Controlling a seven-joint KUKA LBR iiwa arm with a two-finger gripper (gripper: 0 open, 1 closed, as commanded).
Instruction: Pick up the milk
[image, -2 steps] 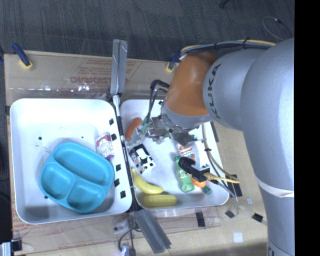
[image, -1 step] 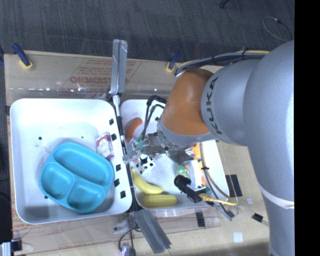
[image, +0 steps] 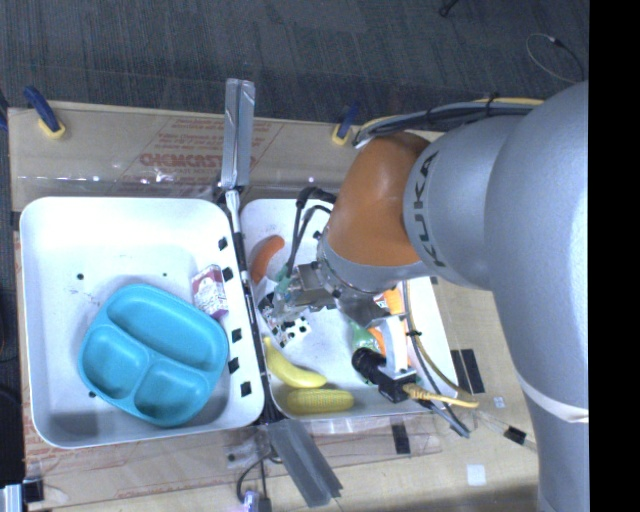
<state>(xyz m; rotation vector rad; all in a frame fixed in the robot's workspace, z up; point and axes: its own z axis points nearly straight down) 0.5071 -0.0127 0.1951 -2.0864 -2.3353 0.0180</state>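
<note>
Your big grey arm (image: 500, 190) hangs over the right bin (image: 420, 415). The milk (image: 209, 291) lies in the left bin (image: 60, 230), beside the blue plate (image: 150, 350). You cannot tell how the gripper (image: 290, 305) stands.

One camera sits up high over the bench (image: 120, 130) and looks down at a slant. It sees both white bins side by side, the left bin (image: 60, 240) and the right bin (image: 262, 215). The big grey arm (image: 520, 220) comes in from the right, close to the camera, and covers much of the right bin.
</note>
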